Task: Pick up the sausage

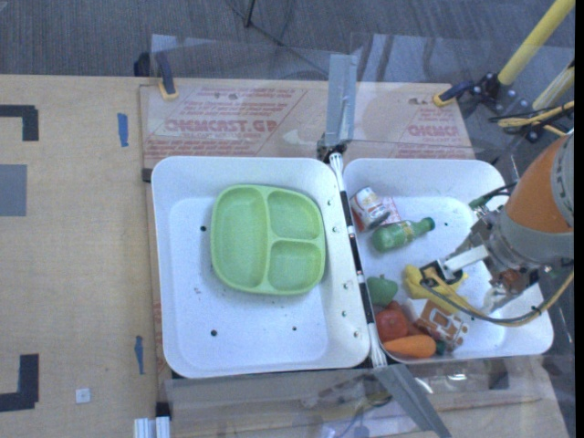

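My gripper [482,270] hangs over the right part of the right bin [456,179], below the grey wrist and its orange band. A small reddish-brown piece [512,280] shows at the gripper's lower side. It may be the sausage, but I cannot make out whether it is held or lies on the bin floor. Just left of the gripper lies a yellow banana [422,281].
The right bin also holds a red-and-white can [371,208], a green bottle [401,235], a green pepper [381,288], a tomato [392,322], a carrot [411,346] and a brown patterned box [443,323]. A green divided plate [267,239] sits in the left bin [182,272].
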{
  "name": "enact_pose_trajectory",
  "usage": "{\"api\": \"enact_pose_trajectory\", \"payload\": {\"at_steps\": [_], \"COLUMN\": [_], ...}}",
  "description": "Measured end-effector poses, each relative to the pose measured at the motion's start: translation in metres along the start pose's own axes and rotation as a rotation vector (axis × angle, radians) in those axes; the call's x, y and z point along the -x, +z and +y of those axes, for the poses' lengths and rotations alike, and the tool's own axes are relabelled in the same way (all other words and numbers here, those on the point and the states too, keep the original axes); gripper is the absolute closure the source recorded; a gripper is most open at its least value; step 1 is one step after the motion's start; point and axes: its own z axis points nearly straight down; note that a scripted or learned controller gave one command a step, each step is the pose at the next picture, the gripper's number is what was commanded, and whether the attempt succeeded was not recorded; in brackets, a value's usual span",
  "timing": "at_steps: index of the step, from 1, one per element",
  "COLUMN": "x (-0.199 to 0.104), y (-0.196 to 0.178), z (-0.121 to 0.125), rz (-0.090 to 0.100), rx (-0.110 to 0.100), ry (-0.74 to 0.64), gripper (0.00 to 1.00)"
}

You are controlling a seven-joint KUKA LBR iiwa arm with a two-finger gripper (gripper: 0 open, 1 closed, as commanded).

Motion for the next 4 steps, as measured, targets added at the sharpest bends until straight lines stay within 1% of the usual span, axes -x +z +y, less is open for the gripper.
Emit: {"api": "enact_pose_trajectory", "payload": {"at_steps": [1, 2, 3, 4], "x": [-0.037, -0.032, -0.084, -0.069], "y": [0.003, 0.001, 0.0, -0.109], "z": [0.059, 0.059, 0.074, 0.068], "rz": [-0.013, 0.003, 0.009, -0.008], "rx": [-0.04, -0.017, -0.022, -0.002], "ry": [-0.033, 0.118, -0.466, 0.177], "gripper": [0.0, 0.0, 0.0, 0.0]}}
